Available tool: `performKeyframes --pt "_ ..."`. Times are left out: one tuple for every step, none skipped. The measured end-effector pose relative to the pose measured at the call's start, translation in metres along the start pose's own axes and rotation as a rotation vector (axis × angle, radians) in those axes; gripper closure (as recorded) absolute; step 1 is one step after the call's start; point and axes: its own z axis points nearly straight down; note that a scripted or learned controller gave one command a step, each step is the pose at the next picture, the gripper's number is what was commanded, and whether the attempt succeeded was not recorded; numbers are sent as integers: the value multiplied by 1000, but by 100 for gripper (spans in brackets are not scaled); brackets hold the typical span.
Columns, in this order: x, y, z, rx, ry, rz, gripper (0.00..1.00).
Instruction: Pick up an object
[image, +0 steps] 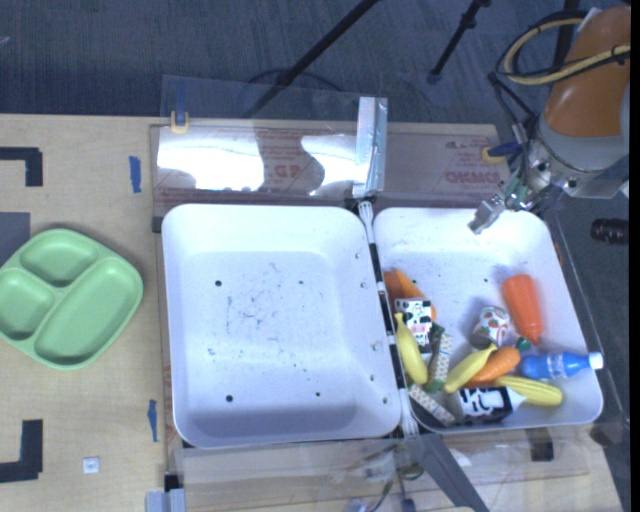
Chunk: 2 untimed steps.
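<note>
Holding toys: right bin (560, 262) — carrot (522, 306), bananas (412, 352), bottle (560, 365).

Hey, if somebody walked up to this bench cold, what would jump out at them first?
Probably the bright heap of toy food in the right bin, crowded toward its near side: an orange carrot, yellow bananas and a blue bottle. Next, the light green divided plate lying alone on the wooden bench at far left. The gripper hangs over the right bin's far edge, away from the heap.
</note>
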Motion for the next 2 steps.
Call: performKeyframes --pt "25 31 -5 -1 -2 401 100" --pt "23 7 -88 0 -2 469 100"
